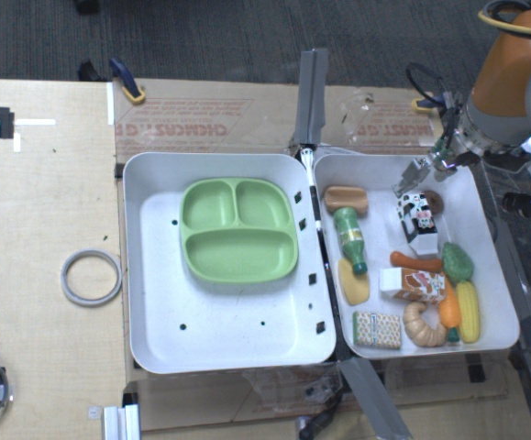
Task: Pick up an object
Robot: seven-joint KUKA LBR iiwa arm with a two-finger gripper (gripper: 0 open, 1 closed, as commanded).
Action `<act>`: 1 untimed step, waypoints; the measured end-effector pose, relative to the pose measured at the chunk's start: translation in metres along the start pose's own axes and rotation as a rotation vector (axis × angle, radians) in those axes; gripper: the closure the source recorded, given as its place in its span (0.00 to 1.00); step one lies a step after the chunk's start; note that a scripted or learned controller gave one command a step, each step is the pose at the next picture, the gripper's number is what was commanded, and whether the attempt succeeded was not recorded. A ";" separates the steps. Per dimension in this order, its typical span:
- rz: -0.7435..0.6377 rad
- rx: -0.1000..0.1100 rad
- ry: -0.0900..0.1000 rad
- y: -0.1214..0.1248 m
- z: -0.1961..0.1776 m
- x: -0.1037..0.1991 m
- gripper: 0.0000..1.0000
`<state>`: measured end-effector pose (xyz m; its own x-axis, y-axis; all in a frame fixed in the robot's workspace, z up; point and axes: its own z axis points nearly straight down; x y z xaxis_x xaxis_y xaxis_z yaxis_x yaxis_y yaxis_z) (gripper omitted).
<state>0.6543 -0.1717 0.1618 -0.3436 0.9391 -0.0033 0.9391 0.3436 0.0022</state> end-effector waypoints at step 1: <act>0.032 -0.011 -0.006 -0.009 0.062 -0.016 0.00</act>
